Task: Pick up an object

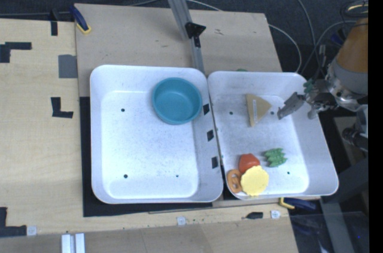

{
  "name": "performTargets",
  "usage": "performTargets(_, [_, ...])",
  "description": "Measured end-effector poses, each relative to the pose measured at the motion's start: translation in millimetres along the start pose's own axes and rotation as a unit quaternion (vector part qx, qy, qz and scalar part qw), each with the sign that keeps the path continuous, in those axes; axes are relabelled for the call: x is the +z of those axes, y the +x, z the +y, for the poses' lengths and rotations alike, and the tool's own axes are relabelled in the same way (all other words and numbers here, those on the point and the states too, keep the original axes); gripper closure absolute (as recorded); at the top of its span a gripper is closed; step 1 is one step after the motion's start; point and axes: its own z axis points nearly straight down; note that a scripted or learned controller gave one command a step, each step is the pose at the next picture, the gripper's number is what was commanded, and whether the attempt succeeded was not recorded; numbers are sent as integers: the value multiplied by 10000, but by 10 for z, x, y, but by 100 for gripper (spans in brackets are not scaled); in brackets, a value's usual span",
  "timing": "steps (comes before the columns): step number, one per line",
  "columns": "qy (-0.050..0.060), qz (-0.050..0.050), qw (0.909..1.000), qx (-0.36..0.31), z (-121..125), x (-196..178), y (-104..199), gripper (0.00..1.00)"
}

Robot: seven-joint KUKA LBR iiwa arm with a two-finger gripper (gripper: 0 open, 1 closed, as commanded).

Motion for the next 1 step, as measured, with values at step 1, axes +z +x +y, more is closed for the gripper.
performTargets(1, [0,1,10000,-2,46,441,7,0])
